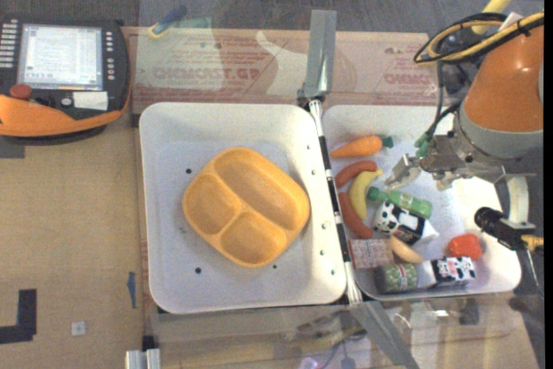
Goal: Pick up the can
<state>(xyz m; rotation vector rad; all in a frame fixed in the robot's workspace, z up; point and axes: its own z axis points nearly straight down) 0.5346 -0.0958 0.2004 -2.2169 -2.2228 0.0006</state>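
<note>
An orange divided plate (246, 205) fills the left bin (164, 143); a carrot (356, 147) lies at the right bin's (501, 276) ten o'clock.

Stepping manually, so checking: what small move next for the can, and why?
Probably slide the hand toward the near wall of the right bin: it hovers by the banana, while the can lies on its side near that wall.

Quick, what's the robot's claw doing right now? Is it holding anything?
Gripper: hanging above the right bin, nothing seen between its fingers; open or shut cannot be told.
</note>
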